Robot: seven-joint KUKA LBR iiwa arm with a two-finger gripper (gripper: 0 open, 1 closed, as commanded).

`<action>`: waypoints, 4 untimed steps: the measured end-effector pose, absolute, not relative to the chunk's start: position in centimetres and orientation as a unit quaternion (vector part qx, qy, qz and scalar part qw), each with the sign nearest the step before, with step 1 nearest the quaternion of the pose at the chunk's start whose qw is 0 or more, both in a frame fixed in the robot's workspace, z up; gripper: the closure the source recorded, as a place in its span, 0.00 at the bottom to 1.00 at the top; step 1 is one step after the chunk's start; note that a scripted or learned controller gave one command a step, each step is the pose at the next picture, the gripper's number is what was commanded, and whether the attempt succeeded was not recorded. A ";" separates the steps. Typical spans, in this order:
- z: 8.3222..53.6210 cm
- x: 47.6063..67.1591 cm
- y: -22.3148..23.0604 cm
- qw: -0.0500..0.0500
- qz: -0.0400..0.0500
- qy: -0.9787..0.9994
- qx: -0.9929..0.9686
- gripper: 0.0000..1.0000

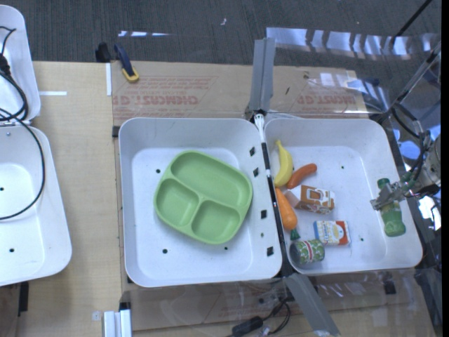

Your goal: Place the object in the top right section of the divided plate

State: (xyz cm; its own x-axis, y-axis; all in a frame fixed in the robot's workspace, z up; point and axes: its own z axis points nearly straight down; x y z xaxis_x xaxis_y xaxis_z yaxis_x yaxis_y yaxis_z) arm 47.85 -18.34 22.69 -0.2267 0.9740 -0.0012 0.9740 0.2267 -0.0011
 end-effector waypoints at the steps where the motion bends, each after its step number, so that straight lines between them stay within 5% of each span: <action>1: 24.5 50.5 -13.5 0.001 -0.001 0.860 0.511 1.00; 2: 21.0 54.8 -6.1 0.000 -0.001 0.883 0.469 1.00; 3: 19.1 50.6 -3.0 -0.001 0.000 0.940 0.341 1.00; 4: 22.3 48.3 -1.7 0.001 0.000 0.941 0.339 1.00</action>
State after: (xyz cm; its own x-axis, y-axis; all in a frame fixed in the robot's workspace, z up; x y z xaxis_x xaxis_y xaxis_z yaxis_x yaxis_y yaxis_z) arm 48.34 -1.72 22.27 -0.7701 0.6379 -0.0010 0.6379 0.7701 0.0002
